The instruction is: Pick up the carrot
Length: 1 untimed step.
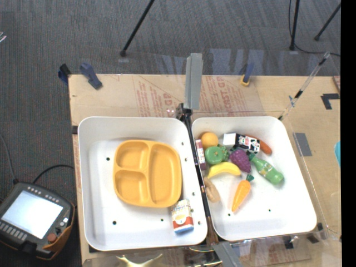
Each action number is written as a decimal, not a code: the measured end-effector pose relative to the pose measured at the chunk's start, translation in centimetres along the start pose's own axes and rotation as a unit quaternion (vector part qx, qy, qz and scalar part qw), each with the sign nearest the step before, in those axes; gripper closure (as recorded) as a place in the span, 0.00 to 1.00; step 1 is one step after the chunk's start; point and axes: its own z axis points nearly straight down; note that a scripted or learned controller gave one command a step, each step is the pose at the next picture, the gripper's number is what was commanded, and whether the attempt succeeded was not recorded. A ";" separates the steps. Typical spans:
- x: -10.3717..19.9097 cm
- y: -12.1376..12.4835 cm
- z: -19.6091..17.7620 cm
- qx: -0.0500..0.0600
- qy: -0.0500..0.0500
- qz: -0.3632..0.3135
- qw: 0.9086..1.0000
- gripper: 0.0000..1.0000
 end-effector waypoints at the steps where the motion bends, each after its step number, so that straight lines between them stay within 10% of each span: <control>1: 0.0 1.3 12.0 -0.009 -0.004 -0.117 0.993 1.00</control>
